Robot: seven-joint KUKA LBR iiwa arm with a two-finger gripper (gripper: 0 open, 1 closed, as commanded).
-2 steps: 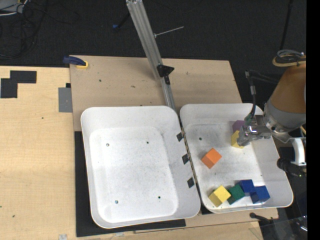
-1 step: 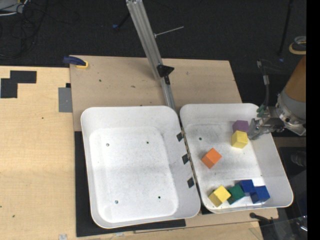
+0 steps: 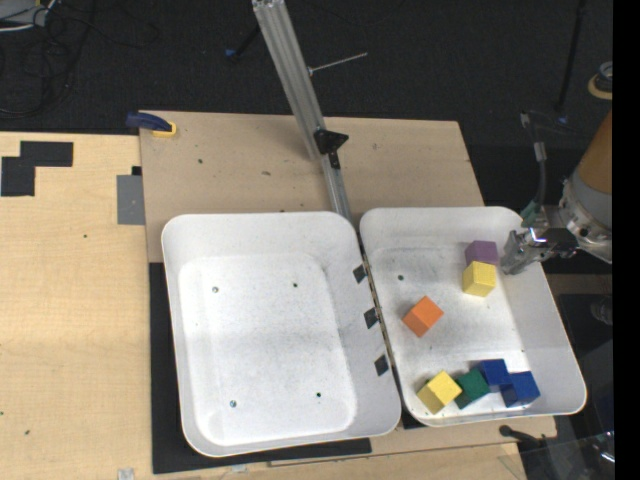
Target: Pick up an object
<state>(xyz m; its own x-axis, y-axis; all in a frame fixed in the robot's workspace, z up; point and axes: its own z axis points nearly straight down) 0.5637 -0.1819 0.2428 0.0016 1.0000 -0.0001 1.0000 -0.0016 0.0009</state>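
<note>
Two blocks, the purple block [image 3: 481, 251] and yellow block [image 3: 478, 279], are sitting near the right bin's [image 3: 452, 218] right edge, just left of the gripper [image 3: 519, 253] (whether it is wide or narrow I cannot tell), which is hovering empty beside them.

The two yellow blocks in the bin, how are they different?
The upper yellow block sits near the robot's hand, just under the purple block. The lower yellow block lies at the right bin's front edge, against the green block. The upper one sits fairly straight; the lower one is turned cornerwise. Both are small yellow cubes in the same bin.
</note>
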